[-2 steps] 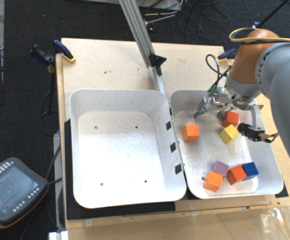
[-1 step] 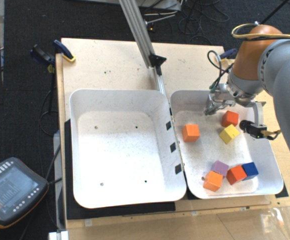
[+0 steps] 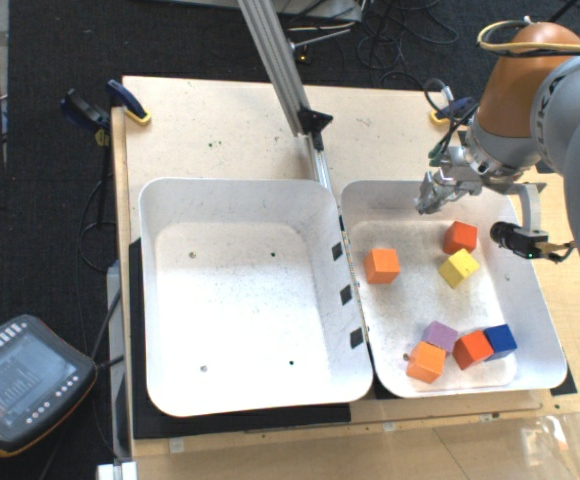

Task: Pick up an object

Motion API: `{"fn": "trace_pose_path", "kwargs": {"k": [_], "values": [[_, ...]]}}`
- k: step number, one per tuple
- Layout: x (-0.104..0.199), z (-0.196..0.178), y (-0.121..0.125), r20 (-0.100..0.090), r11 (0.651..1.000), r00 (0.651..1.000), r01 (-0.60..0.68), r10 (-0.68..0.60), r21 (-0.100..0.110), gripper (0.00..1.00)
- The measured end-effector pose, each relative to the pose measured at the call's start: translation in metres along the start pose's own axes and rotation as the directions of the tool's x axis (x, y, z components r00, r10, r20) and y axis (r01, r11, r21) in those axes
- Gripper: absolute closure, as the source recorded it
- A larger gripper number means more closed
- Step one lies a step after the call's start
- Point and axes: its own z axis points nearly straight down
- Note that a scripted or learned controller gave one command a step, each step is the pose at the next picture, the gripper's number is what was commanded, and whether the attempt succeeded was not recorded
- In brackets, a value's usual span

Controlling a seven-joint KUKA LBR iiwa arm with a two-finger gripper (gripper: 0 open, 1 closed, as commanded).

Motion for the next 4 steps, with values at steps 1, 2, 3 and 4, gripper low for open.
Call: {"fn": "trace_pose_path", "kwargs": {"k": [1, 2, 3, 4], "values": [[-0.002, -0.065, 0.005, 0.001, 1.0, 1.0, 0.0, 0.0, -0.002, 1.0], [0.004, -0.127, 0.003, 0.001, 1.0, 1.0, 0.001, -0.001, -0.002, 1.0], [0.004, -0.147, 0.004, 0.0, 1.0, 1.0, 0.0, 0.0, 0.003, 1.0], [0.046, -0.14, -0.001, -0.003, 1.0, 1.0, 0.004, -0.004, 0.009, 1.0]]}}
